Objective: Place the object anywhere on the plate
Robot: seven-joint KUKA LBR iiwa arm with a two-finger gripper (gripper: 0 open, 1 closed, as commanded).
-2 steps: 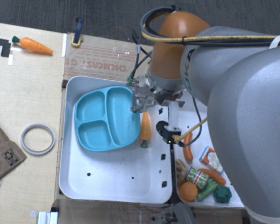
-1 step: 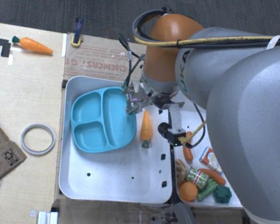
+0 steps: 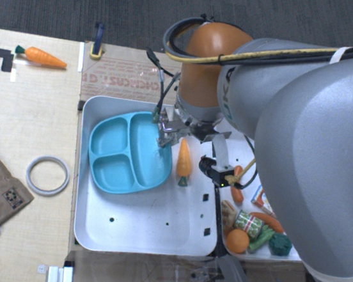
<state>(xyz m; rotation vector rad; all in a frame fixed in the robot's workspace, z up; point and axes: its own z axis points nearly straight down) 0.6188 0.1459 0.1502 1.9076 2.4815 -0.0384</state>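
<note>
in the left white bin (image 3: 132,234) a carrot (image 3: 184,159) lies beside the blue plate (image 3: 129,153); hand (image 3: 167,131) above, grip unclear.

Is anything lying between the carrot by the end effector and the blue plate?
Nothing visible does. The carrot lies on the white bin floor just right of the blue plate, close to its rim, with only bare bin floor between them. The end effector hangs over the plate's right edge, beside the carrot.

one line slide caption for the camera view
Grey arm's pincer over the blue plate's right rim, a toy carrot beside it in the left bin.
</note>
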